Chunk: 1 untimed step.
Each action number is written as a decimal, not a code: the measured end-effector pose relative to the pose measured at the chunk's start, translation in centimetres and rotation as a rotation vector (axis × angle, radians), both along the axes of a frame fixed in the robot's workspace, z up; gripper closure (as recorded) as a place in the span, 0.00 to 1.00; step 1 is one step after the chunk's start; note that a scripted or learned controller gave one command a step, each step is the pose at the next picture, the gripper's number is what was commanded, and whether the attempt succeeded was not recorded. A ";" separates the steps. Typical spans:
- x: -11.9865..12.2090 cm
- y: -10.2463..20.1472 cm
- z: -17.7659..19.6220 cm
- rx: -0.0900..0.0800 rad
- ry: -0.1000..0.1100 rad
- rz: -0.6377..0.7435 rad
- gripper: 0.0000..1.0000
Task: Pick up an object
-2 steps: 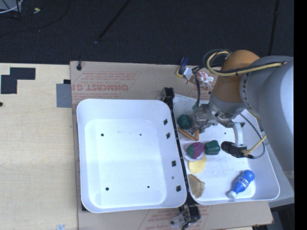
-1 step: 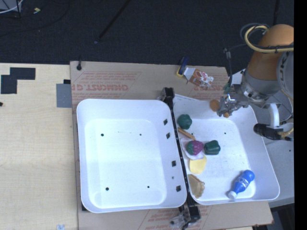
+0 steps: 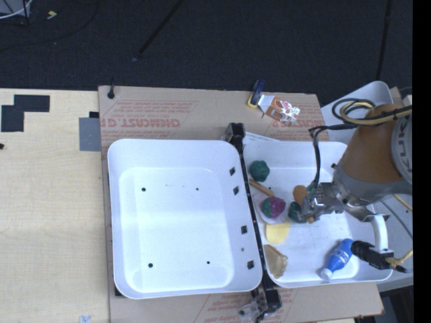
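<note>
Arm low over the right bin, gripper among the small things near that bin's middle.

The left bin (image 3: 176, 217) takes up the bench's centre, and the right bin (image 3: 322, 173) touches its right wall. The arm (image 3: 374, 159) reaches in from the right edge, and its gripper (image 3: 312, 206) sits low in the right bin; whether its tips are apart or together cannot be told. A dark green object (image 3: 295, 212) lies right at the gripper, with a brown piece (image 3: 300, 193) just above it; no hold on either is visible. A blue bottle (image 3: 337, 258) lies tilted near the front right corner. A tan piece (image 3: 275, 260) lies at the front left corner, a yellow block (image 3: 277, 232) just behind it. A magenta-green ball (image 3: 273, 207) sits near the left wall, a green ball (image 3: 260, 171) behind it.
</note>
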State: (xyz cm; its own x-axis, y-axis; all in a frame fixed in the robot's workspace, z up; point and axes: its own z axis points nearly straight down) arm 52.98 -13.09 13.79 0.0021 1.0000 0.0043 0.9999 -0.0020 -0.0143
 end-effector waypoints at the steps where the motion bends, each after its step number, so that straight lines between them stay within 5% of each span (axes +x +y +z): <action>1: 2.1 5.1 -3.9 -0.002 -0.009 0.005 1.00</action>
State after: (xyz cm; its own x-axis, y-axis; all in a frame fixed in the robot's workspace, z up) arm 55.07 -8.00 9.91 -0.0027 1.0000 0.0022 1.0000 0.0027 -0.0053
